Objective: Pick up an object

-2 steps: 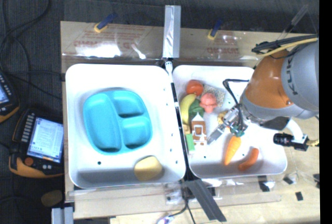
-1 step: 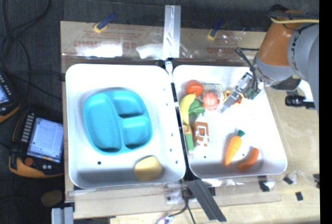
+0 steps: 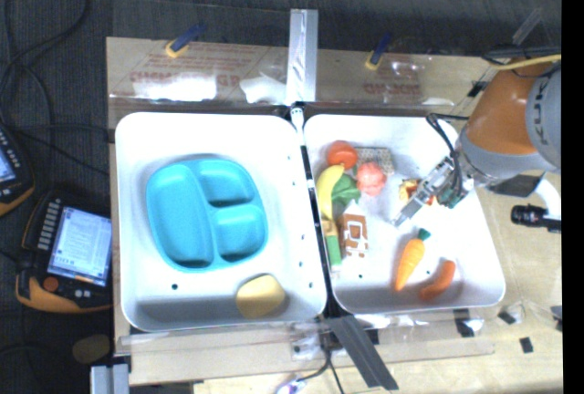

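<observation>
Landmark for you: the carrot (image 3: 411, 260), lying in the right bin (image 3: 488, 246).

Nearest the camera, just beside the carrot on its right and a little lower, you see an orange-red sausage-shaped toy (image 3: 437, 279). Well to the carrot's left, across the divider, a tan rounded piece (image 3: 260, 295) lies in the left bin (image 3: 128, 201).

Left of the carrot, still in its own bin, you have a small orange-and-white carton (image 3: 354, 234), and beyond that a yellow banana (image 3: 327, 192) against a green piece (image 3: 344, 190). Far left of the carrot sits the blue divided tray (image 3: 206, 211).

Just above the carrot the gripper (image 3: 408, 212) hangs tilted, tips pointing down and left toward the bin floor. You cannot tell from this view whether it is released or clenched; the tips blur into a clear wrapper beside them. Nothing is visibly caught between them, so do not log a grasp.

Farther up and left of the carrot: a pink ball (image 3: 370, 176) and an orange-red round fruit (image 3: 341, 153).

Status, as a judgement: the pick is not yet done. Every candidate lies on a bin floor, none lifted. The arm is down in the bin, close to the carrot, so you are at the approach or closing stage; grasp and lift remain
</observation>
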You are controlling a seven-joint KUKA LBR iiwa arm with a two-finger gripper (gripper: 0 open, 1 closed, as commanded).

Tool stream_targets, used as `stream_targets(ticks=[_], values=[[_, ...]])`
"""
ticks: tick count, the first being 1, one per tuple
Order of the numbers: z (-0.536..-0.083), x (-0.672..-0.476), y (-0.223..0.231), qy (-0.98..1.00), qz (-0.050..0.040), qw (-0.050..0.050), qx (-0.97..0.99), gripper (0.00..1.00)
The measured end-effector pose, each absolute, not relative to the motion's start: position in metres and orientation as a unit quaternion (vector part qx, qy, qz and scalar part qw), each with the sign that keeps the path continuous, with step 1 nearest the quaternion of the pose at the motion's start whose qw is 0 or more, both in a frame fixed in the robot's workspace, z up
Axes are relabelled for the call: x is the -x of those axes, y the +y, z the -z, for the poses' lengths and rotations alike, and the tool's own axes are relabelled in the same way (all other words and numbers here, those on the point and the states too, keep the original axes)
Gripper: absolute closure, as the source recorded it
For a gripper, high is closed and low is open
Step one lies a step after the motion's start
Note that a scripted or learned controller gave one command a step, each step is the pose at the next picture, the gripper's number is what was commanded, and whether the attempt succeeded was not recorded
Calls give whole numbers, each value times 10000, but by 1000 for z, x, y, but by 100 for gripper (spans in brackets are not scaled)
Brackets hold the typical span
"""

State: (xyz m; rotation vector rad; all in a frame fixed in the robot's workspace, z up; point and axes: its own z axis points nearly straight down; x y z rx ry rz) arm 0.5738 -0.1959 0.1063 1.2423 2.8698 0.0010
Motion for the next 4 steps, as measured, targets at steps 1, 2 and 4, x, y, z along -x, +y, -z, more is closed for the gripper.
stream_targets(ticks=[1, 2, 4], values=[[-97, -609, -200, 8569, -103, 73, -5153, 0], [-97, -635, -186, 7544, -74, 68, -6564, 0], [-106, -635, -202, 5136, -200, 86, -8577, 0]])
